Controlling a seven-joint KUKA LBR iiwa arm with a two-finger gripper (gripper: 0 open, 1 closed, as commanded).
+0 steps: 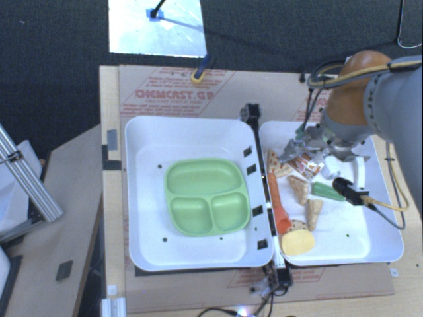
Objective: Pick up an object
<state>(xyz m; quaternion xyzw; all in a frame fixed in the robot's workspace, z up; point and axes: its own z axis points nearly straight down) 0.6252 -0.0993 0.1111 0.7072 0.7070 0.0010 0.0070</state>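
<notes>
My gripper [303,152] hangs low over the back left part of the right bin [383,243], under the grey arm with its orange band [353,88]. It is right above a red and white packet [307,167], beside a tan waffle-like piece [276,165]. Around them lie an orange carrot [278,205], two tan wedges [299,189] [313,212], a green piece [326,191] and a yellow round piece [298,243]. Whether anything is held is hidden by the wrist.
The left bin [145,150] holds a green divided tray [206,197]. A black-clipped divider [259,177] runs between the bins. A black cable with a yellow lead [370,205] trails across the right bin from the arm.
</notes>
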